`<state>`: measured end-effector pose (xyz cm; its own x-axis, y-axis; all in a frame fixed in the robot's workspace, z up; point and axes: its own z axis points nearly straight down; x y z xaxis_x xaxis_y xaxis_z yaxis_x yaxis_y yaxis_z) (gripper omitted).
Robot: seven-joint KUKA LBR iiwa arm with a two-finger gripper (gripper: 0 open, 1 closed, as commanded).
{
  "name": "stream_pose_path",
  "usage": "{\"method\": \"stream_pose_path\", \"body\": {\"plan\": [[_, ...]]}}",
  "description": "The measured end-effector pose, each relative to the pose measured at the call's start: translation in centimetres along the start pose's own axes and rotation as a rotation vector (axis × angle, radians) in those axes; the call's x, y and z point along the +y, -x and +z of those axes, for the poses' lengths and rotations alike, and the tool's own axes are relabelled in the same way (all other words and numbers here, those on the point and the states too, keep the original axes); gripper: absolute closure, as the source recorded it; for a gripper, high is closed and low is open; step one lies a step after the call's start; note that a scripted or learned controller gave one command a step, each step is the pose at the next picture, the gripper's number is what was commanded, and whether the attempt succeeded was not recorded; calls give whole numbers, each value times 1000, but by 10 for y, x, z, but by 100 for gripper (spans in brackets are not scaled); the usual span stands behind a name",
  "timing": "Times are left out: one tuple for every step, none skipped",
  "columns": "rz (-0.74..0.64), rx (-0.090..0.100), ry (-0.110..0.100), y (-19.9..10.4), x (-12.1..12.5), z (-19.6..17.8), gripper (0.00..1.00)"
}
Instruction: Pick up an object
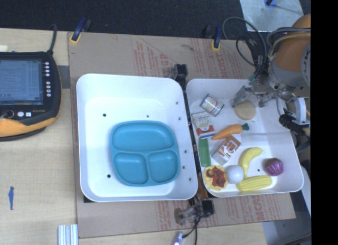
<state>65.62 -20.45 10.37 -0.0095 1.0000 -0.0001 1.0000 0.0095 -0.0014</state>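
— Cookie, that pale round one, sits right under the gripper in the right bin, barely below its tips.
— Is it grasped?
— Fingers look spread, straddling it, not clenched. Being round, it has no long axis to mind.
— Any labels?
— The small can and carton have print, too small to read.

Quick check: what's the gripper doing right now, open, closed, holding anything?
Gripper: open or closed cannot be told; it sits low over the round tan item in the right bin.
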Motion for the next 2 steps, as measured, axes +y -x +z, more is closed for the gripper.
{"method": "stream_pose_path", "body": {"plan": [[5, -1, -3, -7, -13, 12, 0], [3, -1, -4, -6, -12, 1, 100]]}}
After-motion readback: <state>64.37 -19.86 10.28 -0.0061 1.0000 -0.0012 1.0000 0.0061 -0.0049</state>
